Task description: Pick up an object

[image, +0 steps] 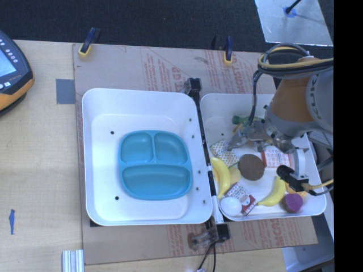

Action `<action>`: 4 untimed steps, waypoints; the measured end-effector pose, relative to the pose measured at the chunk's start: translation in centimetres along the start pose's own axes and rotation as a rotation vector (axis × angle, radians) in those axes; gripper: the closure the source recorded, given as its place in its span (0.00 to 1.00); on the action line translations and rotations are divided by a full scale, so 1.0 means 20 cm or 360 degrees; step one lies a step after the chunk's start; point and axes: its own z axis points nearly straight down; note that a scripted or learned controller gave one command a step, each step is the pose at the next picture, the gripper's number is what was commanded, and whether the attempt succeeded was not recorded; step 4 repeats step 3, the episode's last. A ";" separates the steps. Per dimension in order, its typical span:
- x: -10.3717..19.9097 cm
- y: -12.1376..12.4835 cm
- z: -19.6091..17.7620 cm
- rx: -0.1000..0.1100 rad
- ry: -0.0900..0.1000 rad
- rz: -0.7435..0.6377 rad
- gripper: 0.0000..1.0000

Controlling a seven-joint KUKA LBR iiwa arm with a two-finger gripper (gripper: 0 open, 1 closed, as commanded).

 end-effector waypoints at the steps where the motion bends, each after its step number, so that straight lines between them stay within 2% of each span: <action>1: 0.11 0.30 0.00 -0.0002 -0.0001 -0.0010 0.00; 2: 0.10 0.28 -0.05 0.0011 0.0000 -0.0008 1.00; 3: 0.43 0.01 -0.52 0.0006 0.0005 -0.0012 1.00; 4: 0.43 0.01 -0.52 0.0006 0.0005 -0.0012 1.00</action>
